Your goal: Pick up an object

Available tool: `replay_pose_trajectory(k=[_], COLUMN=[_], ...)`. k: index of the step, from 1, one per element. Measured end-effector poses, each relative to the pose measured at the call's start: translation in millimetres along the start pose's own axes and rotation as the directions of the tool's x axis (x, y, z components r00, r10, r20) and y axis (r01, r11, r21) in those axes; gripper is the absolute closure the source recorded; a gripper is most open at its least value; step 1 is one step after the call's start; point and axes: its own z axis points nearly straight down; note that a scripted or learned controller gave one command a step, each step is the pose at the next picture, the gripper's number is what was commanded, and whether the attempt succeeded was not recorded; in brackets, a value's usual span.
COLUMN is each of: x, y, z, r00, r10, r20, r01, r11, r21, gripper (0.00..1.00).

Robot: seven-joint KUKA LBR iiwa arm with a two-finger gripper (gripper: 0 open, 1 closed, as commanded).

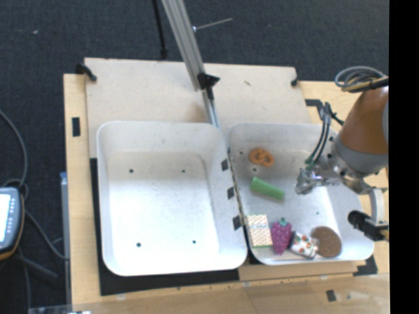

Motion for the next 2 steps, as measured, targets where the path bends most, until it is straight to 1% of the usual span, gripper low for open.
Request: replay_pose_trajectory(k=[1,2], x=[-1.7,60.4], y=[2.3,8.7], z=[-46.9,-50.6], r00=[1.0,1.0], r10=[-0.005,-0.011], r20=[0.001,-0.004], r01=[0.005,0.011], r11=[1.0,1.0], r21=[-0.001,0.004], gripper=[1.0,1.0])
